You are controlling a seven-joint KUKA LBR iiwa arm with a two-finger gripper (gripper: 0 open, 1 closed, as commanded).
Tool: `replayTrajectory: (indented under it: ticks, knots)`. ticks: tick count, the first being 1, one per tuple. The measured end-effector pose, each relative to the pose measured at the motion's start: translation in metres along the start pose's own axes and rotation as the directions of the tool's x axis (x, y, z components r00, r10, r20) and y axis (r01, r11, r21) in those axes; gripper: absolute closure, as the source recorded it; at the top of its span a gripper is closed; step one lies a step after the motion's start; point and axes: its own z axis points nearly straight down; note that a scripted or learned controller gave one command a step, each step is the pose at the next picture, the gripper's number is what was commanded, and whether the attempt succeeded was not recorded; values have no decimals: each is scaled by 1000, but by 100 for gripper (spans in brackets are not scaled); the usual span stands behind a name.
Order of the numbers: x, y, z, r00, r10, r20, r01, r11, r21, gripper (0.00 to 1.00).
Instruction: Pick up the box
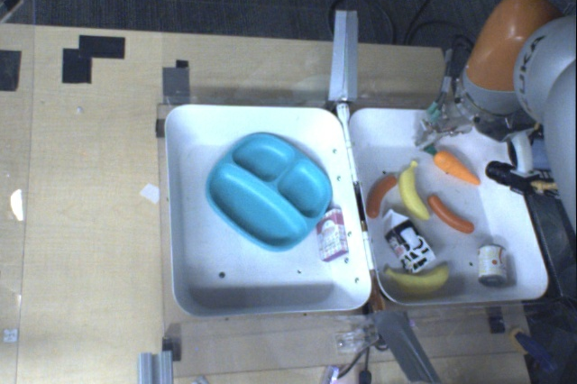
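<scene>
My gripper [439, 123] hangs over the far rim of the right-hand shallow white bin [532, 269], just inside its back edge, with my grey arm and its orange band [503, 44] rising behind it toward the upper right. From this angle the metal parts at my tip blur together, so I cannot tell how wide I stand or whether anything sits in my grasp.

The small box with a pink-and-white printed label [333, 234] lies in the other bin, the left-hand shallow white bin [180, 193], near its right wall and toward the front. It lies flat, touching the lower right edge of a large turquoise plastic plate with 3 compartments [269, 189] that lies upside down or tilted in the middle of that bin. The box is well apart from me, across the divider between the 2 bins.

Below my tip in the right bin lie an orange toy carrot [455, 167], a yellow toy banana [412, 192], 2 reddish-orange sausage-shaped toys [380, 193] [450, 214], a black-and-white printed packet [408, 246], a second yellow banana [417, 278] at the front wall, and a small white cylindrical can [491, 263] near the front right corner. The carrot is the nearest of these to me.
</scene>
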Motion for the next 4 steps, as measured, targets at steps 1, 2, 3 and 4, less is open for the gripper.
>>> replayTrajectory:
  ticks: [1, 2, 3, 4]
  knots:
    - [51, 11, -82, 978, 207, -3, -207, 978, 8, 100]
    - [51, 11, -81, 978, 207, -3, -207, 978, 9, 0]
    - [67, 14, 14, 989, 151, -4, -151, 989, 8, 0]
    - [69, 17, 0, 989, 147, -4, -147, 989, -2, 100]
